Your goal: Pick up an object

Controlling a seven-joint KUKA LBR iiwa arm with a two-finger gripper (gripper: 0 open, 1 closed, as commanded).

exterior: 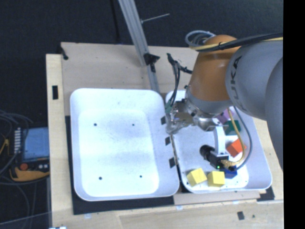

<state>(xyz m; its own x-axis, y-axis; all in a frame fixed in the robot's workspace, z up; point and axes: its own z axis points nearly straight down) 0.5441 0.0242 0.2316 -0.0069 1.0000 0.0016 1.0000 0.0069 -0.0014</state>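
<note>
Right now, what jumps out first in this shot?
The grey arm with its orange band looms over the right bin, covering much of it. Under it, at that bin's near edge, lie two yellow blocks, with an orange block farther right. The left bin takes up the view's middle.

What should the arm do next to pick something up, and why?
Probably shift toward the near edge of the right bin and lower over one of the yellow blocks. The arm hangs over the bin's far left part, with its end effector hidden beneath the wrist. The two yellow blocks lie in the open near the front rim, easier to reach than the orange block beside the cables.
</note>
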